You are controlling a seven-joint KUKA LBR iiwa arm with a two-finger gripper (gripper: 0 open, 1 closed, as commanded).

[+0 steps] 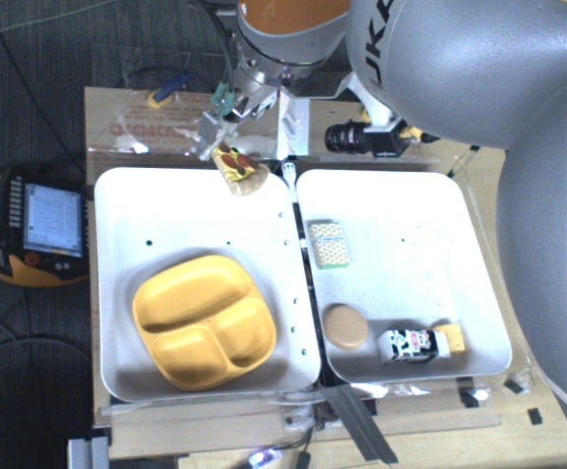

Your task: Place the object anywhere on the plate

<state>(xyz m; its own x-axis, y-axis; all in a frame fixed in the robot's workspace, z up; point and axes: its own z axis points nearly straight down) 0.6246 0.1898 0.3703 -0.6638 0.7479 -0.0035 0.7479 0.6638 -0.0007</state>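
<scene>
Yellow plate (203, 332), gripper (223, 143) w/ object (240, 170)

Two bins (117, 203), one plate (203, 319), four small objects (328, 242).

Two bins side by side

The plate (203, 319) sits in the left bin (127, 213). A cookie (345, 326) and a small bottle (418, 344) lie in the right bin (440, 233).

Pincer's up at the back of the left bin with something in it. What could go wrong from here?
1. The pincer pinches the small brown-and-yellow object by its upper end, most of it hanging below; it may slip out in transit.
2. It sits over the left bin's far rim, well away from the yellow plate; an early release probably lands it on the bin floor.
3. The plate has divided sections; the object could end up tilted on a ridge.
</scene>
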